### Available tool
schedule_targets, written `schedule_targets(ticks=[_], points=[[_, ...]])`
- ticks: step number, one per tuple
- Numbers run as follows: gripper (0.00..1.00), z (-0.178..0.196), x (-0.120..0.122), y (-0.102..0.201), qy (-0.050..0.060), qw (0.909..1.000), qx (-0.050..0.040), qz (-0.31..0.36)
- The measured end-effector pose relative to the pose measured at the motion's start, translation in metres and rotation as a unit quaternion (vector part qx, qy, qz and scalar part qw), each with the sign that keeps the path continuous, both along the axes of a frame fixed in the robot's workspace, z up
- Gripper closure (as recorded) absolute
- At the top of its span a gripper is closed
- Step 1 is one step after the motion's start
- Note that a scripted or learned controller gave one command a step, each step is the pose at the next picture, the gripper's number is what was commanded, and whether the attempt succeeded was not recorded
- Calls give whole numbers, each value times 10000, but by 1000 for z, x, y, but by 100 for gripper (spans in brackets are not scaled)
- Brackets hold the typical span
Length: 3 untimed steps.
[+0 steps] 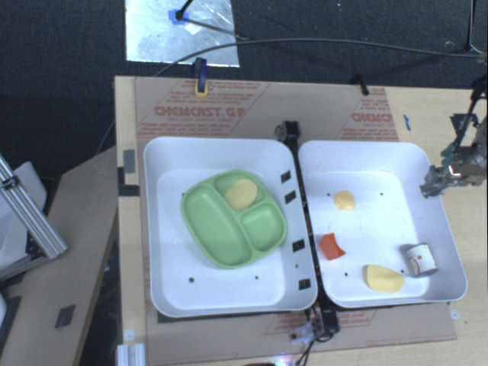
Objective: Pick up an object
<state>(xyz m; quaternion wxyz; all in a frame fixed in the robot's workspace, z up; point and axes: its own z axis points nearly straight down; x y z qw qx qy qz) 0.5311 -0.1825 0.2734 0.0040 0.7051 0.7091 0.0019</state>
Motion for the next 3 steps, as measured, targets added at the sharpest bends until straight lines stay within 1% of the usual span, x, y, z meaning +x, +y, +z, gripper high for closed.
schedule_targets(ticks=[1,3], points=[[100,-3,9,56,31,10000,20,24],[100,-33,42,151,33,10000,19,19]])
